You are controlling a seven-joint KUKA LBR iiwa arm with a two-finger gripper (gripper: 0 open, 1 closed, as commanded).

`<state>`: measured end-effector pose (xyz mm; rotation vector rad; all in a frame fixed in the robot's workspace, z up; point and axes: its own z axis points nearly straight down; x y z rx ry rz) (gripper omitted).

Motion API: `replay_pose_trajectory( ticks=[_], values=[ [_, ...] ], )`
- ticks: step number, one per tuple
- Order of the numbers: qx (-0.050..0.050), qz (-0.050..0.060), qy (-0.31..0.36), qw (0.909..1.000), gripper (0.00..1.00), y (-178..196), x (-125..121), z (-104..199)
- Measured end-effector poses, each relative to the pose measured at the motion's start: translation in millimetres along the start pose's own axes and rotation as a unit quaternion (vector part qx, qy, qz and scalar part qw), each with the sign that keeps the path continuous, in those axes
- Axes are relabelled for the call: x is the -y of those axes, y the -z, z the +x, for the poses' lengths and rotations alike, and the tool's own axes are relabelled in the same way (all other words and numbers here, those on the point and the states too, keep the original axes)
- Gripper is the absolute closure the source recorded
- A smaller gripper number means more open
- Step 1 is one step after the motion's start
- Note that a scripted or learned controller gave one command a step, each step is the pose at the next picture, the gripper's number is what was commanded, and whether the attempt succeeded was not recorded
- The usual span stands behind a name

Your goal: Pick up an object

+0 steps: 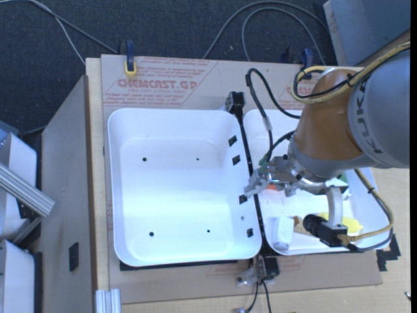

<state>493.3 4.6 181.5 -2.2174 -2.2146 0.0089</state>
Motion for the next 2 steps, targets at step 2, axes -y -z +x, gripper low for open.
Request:
replay_pose_trajectory(
  ticks=[2],
  values=[
    [0.002, -0.006, -0.001, 1.0000, 0.00, -54.9, -69.9, -105.8]
  ],
)
